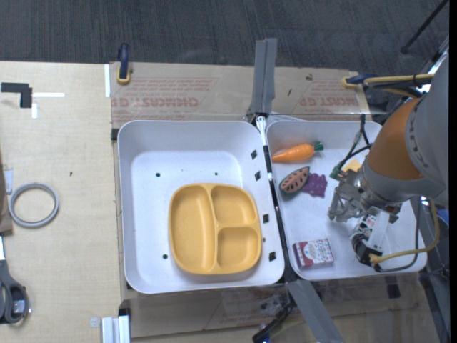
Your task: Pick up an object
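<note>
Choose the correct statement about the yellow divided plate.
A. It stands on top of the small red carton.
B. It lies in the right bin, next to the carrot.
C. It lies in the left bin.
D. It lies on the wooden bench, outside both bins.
C. The yellow divided plate lies flat on the floor of the left bin, while the carrot is in the right bin.

The yellow plate [214, 229] looks like smooth, slightly glossy plastic. Both white bins [139, 191] seem matt plastic. The desk [57, 134] is pale wood with a smooth finish. The cardboard [186, 91] looks matt brown paper.
</note>
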Tool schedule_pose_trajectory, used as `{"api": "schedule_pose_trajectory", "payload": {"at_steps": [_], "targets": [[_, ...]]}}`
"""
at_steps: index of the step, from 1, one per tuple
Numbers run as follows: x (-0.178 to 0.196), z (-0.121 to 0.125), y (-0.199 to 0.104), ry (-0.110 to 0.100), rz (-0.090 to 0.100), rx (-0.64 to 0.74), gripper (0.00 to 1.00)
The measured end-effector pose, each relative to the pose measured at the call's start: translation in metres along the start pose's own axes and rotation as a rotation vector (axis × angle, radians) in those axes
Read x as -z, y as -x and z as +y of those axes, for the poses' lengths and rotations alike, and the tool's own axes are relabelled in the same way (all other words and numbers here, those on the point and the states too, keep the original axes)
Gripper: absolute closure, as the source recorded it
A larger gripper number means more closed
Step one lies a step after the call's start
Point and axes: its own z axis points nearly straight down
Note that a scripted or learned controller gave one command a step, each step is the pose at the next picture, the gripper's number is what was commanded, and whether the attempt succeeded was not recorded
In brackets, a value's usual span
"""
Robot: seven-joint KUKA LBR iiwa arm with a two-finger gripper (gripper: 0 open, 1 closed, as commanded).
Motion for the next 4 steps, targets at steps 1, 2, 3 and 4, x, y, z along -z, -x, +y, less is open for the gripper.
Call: {"api": "schedule_pose_trajectory", "payload": {"at_steps": [1, 2, 3, 4], "targets": [[0.0, 0.0, 0.0, 0.0, 0.0, 0.0, 0.0], [-0.003, 0.064, -0.031, 0.004, 0.002, -0.386, 0.0], [-0.007, 0.113, -0.043, 0.002, 0.003, -0.773, 0.0], [0.013, 0.101, -0.079, 0.003, 0.004, -0.897, 0.0]]}}
